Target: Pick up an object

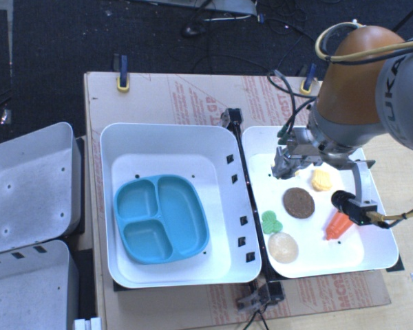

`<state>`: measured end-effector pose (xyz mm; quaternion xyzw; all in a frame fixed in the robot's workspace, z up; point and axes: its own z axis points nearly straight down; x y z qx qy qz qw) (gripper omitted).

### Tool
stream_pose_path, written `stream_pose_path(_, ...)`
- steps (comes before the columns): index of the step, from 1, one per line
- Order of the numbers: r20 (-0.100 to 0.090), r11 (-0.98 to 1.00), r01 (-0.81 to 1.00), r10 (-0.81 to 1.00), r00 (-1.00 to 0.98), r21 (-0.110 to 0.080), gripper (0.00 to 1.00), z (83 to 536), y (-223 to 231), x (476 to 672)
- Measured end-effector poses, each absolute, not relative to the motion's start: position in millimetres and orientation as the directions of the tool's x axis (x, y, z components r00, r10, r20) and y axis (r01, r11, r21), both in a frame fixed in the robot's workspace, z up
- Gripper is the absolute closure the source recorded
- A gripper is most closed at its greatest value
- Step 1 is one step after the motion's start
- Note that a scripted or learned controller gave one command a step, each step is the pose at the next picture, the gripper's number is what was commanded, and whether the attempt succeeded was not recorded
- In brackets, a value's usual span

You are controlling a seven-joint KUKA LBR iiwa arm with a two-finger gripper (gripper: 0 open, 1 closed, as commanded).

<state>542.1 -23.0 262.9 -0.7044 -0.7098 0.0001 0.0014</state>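
My gripper [285, 166] hangs over the back left part of the right bin [378, 256], with the grey and orange arm reaching in from the right. Nothing shows in its grasp. A brown round disc [299, 203] lies just in front and to the right of it. A small yellow piece [322, 180] sits to its right. Further forward lie a green piece [270, 221], a pale beige round piece [283, 247] and an orange piece [337, 227].
The left bin [220, 150] holds a blue plate [162, 218] with three compartments. A black divider with clips [242, 205] runs between the bins. Two white lids [27, 177] lie off the bench at the left.
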Motion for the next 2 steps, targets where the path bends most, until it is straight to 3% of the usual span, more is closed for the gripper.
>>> stream_pose_path(1, 0.002, 0.009, 1.0, 1.0, -0.009, -0.002, 1.0, 264, 29, 535.0)
stream_pose_path(2, 0.001, 0.009, 1.0, 1.0, -0.009, -0.002, 1.0, 251, 86, 540.5)
